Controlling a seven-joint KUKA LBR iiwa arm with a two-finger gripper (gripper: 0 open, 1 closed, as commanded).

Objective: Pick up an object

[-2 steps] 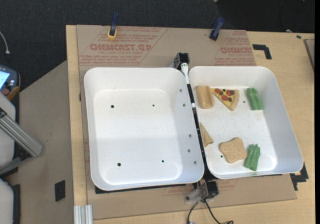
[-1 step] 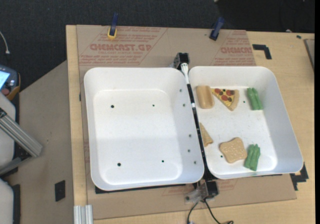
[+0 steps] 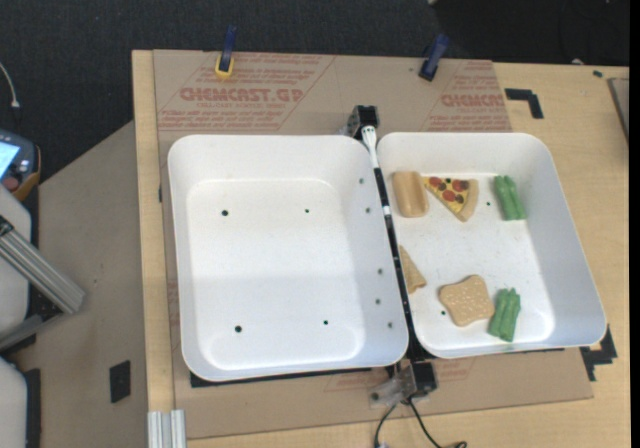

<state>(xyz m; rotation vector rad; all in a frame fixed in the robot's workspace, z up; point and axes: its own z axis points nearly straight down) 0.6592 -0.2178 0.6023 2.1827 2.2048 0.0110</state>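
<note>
The right bin holds several toy foods. A tan bread roll lies near its back left, with a pizza slice just to its right and a green vegetable further right. At the front sit a slice of toast and a second green vegetable touching its right side. A small tan wedge lies against the bin's left wall.
The left bin stands beside the right one on a brown cardboard sheet. Blue clamps hold the sheet's back edge. A metal rail slants at the far left.
</note>
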